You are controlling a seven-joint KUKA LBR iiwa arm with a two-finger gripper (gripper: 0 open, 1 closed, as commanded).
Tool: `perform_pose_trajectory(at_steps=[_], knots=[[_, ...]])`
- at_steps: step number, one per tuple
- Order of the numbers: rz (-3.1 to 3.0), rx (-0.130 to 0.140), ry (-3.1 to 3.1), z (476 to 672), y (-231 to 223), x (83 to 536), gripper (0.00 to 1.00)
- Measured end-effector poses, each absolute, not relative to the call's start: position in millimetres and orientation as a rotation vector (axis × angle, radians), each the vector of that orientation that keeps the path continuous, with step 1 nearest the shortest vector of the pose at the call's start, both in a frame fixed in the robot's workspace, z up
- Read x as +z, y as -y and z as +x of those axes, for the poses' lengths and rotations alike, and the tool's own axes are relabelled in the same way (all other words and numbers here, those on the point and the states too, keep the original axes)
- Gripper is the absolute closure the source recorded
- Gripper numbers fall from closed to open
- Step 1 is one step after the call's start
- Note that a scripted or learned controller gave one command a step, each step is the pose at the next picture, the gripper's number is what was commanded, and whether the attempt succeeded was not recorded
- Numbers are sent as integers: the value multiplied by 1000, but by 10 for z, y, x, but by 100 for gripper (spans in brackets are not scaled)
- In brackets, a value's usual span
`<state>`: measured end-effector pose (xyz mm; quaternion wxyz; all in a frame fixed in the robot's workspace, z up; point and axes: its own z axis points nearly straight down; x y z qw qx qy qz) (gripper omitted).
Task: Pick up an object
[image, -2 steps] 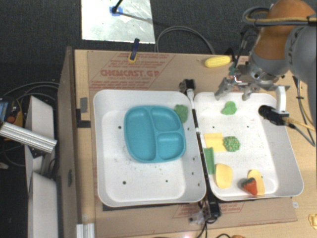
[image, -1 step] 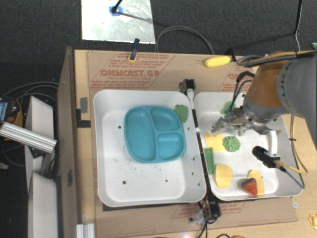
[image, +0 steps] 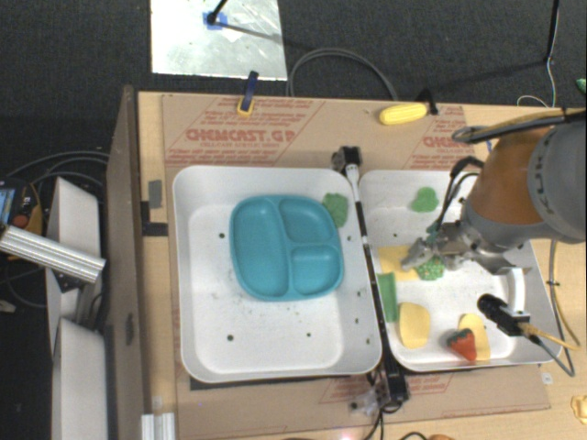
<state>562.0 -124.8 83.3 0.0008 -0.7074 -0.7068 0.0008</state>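
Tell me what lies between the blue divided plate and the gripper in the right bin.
In the camera view, between the blue plate and the gripper lie a green piece, the bins' adjoining rims, and a yellow piece.

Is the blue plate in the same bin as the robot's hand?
No, the blue plate lies in the left bin, while the gripper is over the right bin.

Glossy blue plastic tray (image: 284, 247); smooth white bins (image: 206, 337), probably plastic.
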Motion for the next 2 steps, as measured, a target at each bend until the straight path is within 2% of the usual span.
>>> perform_pose_trajectory(at_steps=[1,2], knots=[[-2222,-5,2226,5653,1235,956,100],[-2211,-18,2242,5939,395,1906,100]])
